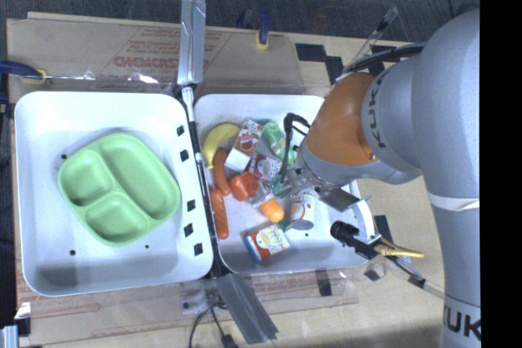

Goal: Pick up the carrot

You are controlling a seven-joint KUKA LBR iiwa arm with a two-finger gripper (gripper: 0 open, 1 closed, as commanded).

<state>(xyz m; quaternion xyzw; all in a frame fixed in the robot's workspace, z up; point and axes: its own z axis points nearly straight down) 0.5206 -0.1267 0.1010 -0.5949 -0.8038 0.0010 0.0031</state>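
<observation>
My end effector (287, 185) sits low in the right bin (245, 263), mostly hidden under my wrist; can't tell its state. Carrot (219, 212) lies at the right bin's left wall, long axis running up-down in view, slim orange, smooth; which end is the tip is unclear. Beside it: yellow banana (214, 139), red pepper-like piece (242, 187), small orange fruit (272, 210), printed cartons (267, 241). Left bin (33, 175) holds a green three-compartment plastic plate (119, 187).
</observation>
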